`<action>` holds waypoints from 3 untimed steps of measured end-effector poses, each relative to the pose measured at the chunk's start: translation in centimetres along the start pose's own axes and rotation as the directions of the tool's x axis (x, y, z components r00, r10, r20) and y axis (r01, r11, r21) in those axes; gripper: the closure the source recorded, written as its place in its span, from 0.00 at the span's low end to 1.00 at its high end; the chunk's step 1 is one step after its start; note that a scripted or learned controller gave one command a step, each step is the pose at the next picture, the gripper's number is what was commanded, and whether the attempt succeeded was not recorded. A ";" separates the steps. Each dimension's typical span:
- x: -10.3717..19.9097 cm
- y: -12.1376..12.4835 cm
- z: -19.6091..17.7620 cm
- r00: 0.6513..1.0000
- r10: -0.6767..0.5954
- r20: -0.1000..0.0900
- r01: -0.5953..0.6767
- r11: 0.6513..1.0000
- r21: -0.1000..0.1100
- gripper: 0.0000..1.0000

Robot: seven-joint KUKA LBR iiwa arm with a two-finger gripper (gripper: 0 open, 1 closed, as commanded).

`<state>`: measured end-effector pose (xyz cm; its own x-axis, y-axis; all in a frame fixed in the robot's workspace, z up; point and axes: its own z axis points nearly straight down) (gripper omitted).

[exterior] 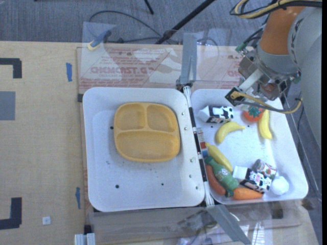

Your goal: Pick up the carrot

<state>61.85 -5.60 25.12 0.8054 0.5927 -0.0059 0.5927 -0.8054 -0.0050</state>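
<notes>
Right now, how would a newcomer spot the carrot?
Take the right white bin, then its near edge, closest to the camera. The carrot lies flat along that edge, just below a cow-patterned toy. It is bright orange and tapered with a green end, unlike the redder piece on its left and the yellow bananas farther up.

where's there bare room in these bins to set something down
Left bin: bare floor between the yellow plate and the near rim, plus a strip on the plate's left in view. Right bin: one patch mid-floor, between the curved banana and the near-edge pile. Crowded around the carrot and along the far end.
</notes>
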 end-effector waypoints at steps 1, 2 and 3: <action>0.1 -0.1 -1.0 1.000 -0.003 0.001 0.003 1.000 0.000 1.00; 3.2 -0.7 -0.2 0.991 0.134 -0.006 -0.134 0.991 -0.005 1.00; 0.7 1.2 3.1 0.987 -0.163 -0.003 0.163 0.987 -0.002 1.00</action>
<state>63.13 -6.11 21.99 0.6978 0.7162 -0.0023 0.7162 -0.6978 -0.0044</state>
